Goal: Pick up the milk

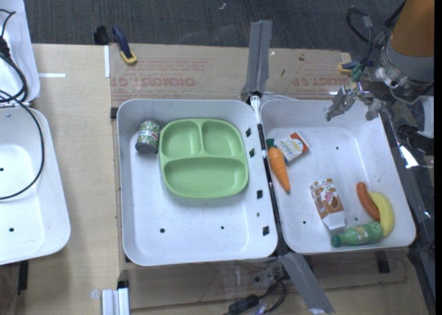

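We see the milk [329, 203] as a small carton, white with brown and red print, lying flat in the right bin [345, 142] toward its near side. Just below it lies a green bottle [357, 235]; to its right, a red sausage [367, 200] and a banana [384, 213]. Left of it lie a carrot [278, 168] and a small white packet [293, 146]. The gripper [353, 102] hangs over the bin's far right corner, well apart from the carton; we cannot tell how its jaws stand. In the left bin [138, 224] sit a green divided plate [204, 157] and a small can [147, 136].
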You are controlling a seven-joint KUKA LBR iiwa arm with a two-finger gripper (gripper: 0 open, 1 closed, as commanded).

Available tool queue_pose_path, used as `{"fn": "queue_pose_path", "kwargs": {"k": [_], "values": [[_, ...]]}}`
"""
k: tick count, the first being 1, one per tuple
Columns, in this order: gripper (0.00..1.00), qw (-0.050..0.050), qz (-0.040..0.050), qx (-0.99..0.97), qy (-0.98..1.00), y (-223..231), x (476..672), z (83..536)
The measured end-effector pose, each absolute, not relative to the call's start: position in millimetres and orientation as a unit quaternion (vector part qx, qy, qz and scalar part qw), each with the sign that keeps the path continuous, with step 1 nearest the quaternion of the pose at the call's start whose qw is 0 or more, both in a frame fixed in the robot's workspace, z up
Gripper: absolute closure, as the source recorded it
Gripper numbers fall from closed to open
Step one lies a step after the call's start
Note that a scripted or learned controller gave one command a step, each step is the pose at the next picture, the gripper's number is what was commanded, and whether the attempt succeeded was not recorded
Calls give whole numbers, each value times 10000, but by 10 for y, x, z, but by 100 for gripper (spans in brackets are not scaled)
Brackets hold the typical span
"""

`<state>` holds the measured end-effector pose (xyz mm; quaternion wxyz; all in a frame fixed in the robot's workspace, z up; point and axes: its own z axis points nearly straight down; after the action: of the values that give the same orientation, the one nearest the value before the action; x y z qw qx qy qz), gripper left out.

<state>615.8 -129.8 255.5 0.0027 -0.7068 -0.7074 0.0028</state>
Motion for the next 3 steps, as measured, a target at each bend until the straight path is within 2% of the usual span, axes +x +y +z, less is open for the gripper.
{"fn": "queue_pose_path", "kwargs": {"k": [1, 2, 3], "values": [[0, 33, 34, -7992, -6011, -1425, 5641, 1441], [0, 38, 33, -7955, -6059, -1437, 5345, 1192], [0, 11, -10, -7840, -6207, -1225, 4792, 921]]}}
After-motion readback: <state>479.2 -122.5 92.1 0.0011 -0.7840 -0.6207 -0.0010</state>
